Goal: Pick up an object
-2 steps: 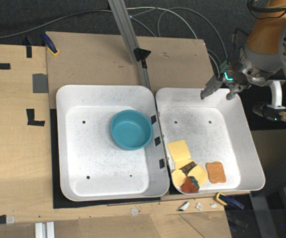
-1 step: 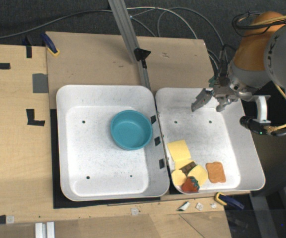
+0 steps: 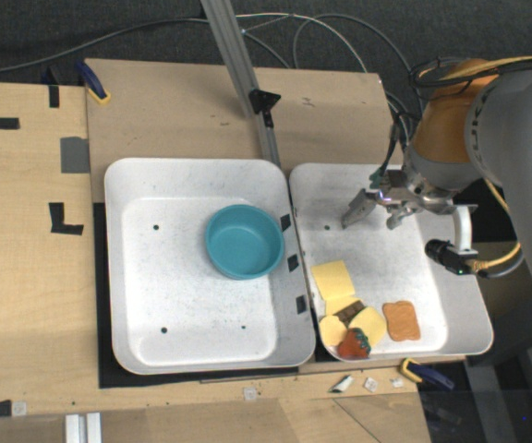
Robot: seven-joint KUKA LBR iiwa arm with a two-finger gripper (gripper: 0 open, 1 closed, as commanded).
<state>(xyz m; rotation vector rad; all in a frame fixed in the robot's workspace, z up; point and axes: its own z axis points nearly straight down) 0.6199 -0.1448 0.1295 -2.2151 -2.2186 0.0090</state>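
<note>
Robotics lab setup, not a home; plywood counter (image 3: 183, 118) marked with black tape pieces (image 3: 61, 218); two shallow white bins (image 3: 137, 340) side by side on a dark mat; loose cables (image 3: 321, 26) trailing behind; slanted metal pole (image 3: 234, 53); grey industrial arm (image 3: 497, 127) with orange band; dark carpet floor (image 3: 63, 7).

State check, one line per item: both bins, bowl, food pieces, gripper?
Gripper: above the right bin's upper part, fingers spread, nothing between them.
Blue bowl: upright, in the left bin, right of centre.
Yellow block: flat in the right bin, near its left wall.
Orange piece: flat, lying alone near the right bin's front.
Small food pile: clustered at the right bin's front.
Left bin: holds the bowl.
Right bin: holds the food pieces.
</note>
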